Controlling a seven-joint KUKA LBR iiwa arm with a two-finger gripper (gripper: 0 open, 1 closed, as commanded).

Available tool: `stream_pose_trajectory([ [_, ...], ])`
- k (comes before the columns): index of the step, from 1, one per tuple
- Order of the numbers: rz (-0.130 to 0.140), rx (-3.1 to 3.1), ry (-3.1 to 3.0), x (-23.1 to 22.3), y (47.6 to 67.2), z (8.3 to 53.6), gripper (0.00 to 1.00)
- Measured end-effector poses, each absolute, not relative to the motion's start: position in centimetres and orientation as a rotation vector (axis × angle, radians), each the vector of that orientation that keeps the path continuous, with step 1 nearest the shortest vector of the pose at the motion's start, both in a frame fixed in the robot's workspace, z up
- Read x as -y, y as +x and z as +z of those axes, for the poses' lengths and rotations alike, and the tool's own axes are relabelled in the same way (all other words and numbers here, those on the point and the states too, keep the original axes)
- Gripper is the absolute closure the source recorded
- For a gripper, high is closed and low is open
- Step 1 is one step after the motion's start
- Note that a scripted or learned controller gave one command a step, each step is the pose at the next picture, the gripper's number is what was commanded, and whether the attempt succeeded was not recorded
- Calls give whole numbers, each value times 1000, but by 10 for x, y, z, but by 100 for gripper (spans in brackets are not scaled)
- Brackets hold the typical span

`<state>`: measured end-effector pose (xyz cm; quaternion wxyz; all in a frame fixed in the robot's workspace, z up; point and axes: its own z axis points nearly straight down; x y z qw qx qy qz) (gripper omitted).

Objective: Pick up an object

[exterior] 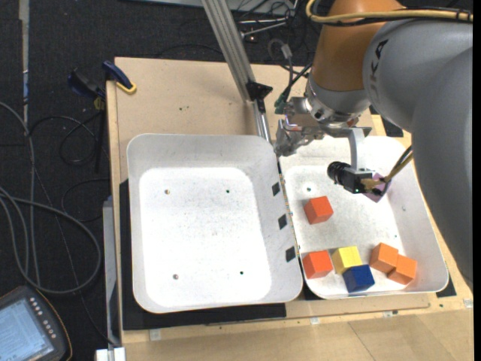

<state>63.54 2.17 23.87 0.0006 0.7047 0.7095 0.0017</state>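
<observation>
From my station I see the arm (406, 59) reaching in from the right, its orange band (353, 21) sitting high over the far end of the right bin (425, 224). The gripper (289, 141) hangs at the far left corner of that bin, close to the edge where the two bins meet. I cannot tell from this angle how it is set, and I see nothing clearly caught in it. A small black device with a purple tip (357, 179) hangs off the wrist over the far part of the right bin.

The blocks all lie in the right bin. One orange block (319, 209) sits alone near the middle, nearest the gripper but apart from it. Along the near edge I count another orange block (318, 263), a yellow block (347, 258) just beside it, and a blue block (359, 277) touching the yellow one on its near side. Two more orange blocks (394, 262) sit together toward the near right corner.

The left bin (143, 201) lies alongside on the wooden worktop (180, 96), and a blue and yellow clamp (113, 74) grips the worktop's far left corner. Black cables (45, 164) trail over the dark floor to the left.
</observation>
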Motion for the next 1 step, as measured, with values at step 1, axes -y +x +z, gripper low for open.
stream_pose_trajectory([
  [1,3,-2228,2214,-73,651,226,100],
])
